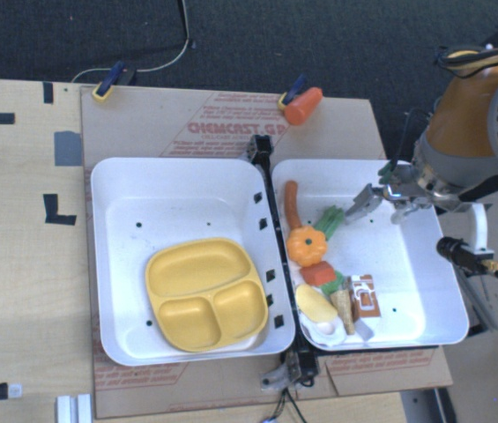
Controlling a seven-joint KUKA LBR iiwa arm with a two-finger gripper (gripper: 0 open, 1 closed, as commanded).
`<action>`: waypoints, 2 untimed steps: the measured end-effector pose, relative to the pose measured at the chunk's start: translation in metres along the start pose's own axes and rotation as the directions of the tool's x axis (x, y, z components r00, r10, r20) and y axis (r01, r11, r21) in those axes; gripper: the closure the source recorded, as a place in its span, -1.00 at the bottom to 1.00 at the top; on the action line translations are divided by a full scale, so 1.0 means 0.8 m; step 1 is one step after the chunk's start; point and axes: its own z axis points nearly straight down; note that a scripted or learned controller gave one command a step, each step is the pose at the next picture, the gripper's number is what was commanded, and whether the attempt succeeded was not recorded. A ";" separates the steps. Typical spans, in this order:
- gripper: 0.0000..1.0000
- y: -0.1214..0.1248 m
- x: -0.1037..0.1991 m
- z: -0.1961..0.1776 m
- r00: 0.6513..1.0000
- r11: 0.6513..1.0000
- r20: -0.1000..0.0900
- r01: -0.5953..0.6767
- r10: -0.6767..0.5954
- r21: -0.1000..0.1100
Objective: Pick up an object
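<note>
Two white bins sit side by side; the right bin holds several small objects along its left wall; the left bin holds a yellow divided tray. Object nearest the gripper: a green toy, elongated, lying flat just above an orange pumpkin-shaped toy; a slim brown sausage shape lies beside them. The gripper is over the right bin, its tip just right of the green toy and apart from it; nothing visible between the jaws; whether they are wide or narrow cannot be told.
</note>
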 end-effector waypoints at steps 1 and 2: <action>-1.00 0.041 0.063 0.161 1.000 1.000 0.001 0.005 -0.005 -0.004; -1.00 0.116 0.059 0.154 1.000 1.000 0.001 0.002 -0.002 -0.006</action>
